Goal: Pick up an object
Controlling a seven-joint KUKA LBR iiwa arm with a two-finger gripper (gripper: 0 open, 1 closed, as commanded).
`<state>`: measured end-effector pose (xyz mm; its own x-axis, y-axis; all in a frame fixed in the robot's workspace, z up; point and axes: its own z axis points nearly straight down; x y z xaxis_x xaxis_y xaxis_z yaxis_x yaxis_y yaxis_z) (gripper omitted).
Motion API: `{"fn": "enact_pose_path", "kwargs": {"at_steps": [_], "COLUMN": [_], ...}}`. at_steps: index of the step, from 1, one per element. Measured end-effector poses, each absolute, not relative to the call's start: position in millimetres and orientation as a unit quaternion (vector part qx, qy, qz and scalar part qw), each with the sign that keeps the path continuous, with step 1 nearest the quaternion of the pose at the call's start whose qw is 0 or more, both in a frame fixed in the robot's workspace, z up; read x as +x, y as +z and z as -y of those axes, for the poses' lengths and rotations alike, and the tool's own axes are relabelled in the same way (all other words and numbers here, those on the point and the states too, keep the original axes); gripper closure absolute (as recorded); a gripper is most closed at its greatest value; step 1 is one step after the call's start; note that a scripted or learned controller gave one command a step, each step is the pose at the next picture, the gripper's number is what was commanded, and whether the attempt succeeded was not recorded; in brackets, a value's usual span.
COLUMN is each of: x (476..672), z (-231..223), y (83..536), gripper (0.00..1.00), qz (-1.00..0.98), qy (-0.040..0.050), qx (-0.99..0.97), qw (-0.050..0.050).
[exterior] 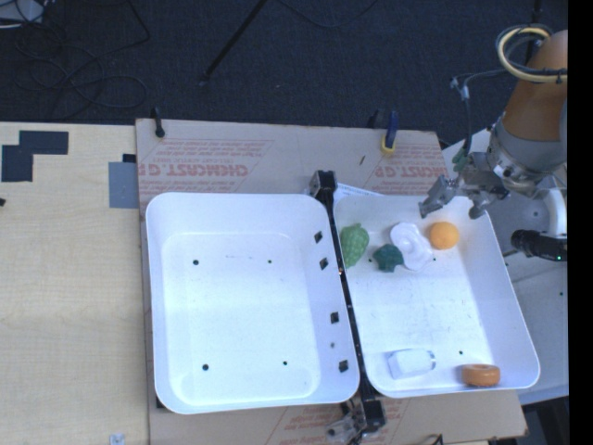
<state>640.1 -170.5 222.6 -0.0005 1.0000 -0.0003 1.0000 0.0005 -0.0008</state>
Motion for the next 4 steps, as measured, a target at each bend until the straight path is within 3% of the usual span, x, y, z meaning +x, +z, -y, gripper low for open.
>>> {"fn": "enact_pose_path", "kwargs": {"at_steps": [1,2,4], "x": [633.9,637.3,637.4], "z": [209,209,210], "y": [99,118,138], "gripper": [0.0,1.0,1.0], "qz": [0.706,0.708,0.708], "qy": [0.0041,0.0014,0.0015], "qx": [-0.708,-0.707,-0.706], "qw": [0.005,0.001,0.001]}}
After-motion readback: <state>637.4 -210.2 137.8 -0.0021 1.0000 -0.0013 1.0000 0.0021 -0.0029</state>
